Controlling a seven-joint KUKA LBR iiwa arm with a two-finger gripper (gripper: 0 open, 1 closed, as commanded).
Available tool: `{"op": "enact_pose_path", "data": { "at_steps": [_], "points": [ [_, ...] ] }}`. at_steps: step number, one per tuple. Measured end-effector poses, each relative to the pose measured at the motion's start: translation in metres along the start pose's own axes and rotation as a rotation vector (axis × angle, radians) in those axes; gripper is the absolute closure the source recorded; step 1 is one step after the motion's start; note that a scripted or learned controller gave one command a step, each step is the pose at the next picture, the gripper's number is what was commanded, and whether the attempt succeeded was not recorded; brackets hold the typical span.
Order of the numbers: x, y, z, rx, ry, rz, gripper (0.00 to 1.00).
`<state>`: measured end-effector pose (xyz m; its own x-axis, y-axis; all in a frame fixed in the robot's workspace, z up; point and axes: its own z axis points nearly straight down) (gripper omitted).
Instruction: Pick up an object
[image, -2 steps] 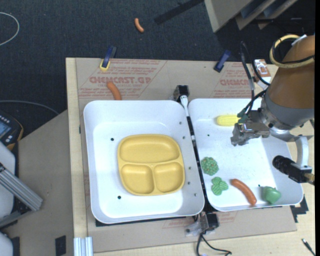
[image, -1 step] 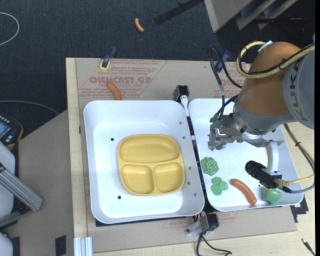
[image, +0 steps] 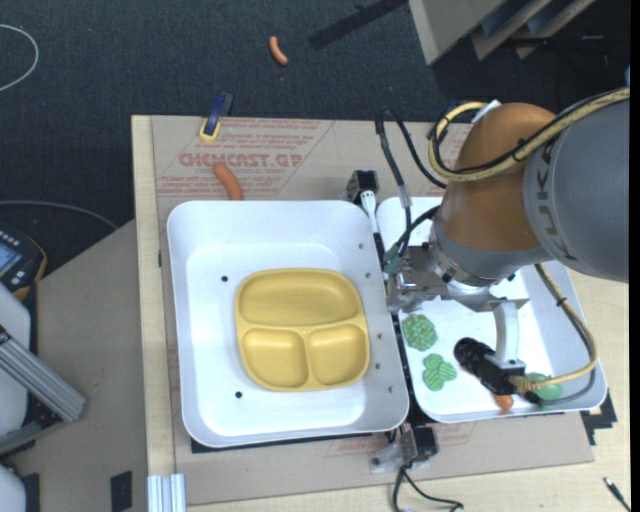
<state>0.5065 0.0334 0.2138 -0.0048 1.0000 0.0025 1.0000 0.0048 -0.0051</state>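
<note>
Yellow plate: three compartments, lying in the left bin.
Green lump: in the right bin, just right of the plate.
Second green lump: nearer the camera, beside the first.
Tool: right of the plate, over the first lump; width cannot be told.
Orange bit: farther right, perhaps a carrot.

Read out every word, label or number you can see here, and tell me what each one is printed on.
"KU", the rest cut off: dark letters on the grey robot arm.
Large red print on the brown cardboard sheet: blurred, cannot be read reliably.
Smaller red lines above it and along the sheet's front edge: too small to read.
</note>
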Motion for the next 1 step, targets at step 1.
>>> {"op": "enact_pose_path", "data": {
  "at_steps": [1],
  "points": [
    [-0.0023, 0.0008, -0.0009, -0.003, -0.002, 0.005, 1.00]
  ]
}}
